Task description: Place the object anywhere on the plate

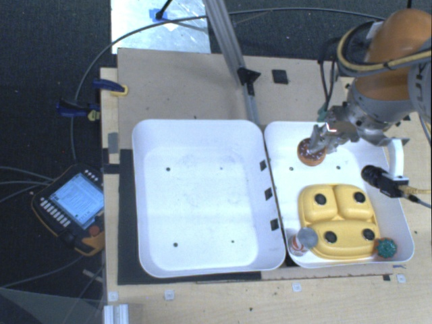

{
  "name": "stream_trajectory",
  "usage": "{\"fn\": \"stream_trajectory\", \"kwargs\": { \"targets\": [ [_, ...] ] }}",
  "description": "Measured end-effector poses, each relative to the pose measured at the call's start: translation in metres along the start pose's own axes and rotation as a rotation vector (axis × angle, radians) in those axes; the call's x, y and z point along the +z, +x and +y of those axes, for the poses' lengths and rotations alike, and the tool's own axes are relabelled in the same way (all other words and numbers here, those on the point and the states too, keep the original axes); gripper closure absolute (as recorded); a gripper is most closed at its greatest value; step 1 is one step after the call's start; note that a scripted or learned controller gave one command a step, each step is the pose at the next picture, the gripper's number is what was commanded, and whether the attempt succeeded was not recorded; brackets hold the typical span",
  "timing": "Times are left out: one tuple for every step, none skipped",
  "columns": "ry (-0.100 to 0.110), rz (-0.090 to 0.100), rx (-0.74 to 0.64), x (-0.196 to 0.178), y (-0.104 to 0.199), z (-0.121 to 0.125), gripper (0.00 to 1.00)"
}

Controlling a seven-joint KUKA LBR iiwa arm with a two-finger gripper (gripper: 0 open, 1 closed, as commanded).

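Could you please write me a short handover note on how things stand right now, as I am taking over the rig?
Gripper: low over the far part of the right bin, right at a small brown round object; I cannot tell its finger state or whether it has a hold.
Yellow compartment plate: in the near part of the right bin.
Also there: a small grey-topped object at the plate's near left corner, and a teal ball at its near right corner.
Done: nothing on the plate yet.
Left: get the brown object onto the plate.
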State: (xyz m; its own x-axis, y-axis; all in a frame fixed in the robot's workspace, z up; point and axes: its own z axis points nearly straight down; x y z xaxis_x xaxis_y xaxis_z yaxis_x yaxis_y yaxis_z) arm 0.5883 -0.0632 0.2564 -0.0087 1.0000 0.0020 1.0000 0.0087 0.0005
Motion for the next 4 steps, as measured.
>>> {"fn": "stream_trajectory", "kwargs": {
  "targets": [
    [0.002,0.0,-0.001,0.001,0.053,-0.028,1.0],
    [0.004,0.0,0.0,0.016,0.094,-0.061,1.0],
    [0.002,0.001,-0.002,0.015,0.146,-0.082,1.0],
    [0.002,0.0,0.001,0.025,0.177,-0.096,1.0]
  ]
}}
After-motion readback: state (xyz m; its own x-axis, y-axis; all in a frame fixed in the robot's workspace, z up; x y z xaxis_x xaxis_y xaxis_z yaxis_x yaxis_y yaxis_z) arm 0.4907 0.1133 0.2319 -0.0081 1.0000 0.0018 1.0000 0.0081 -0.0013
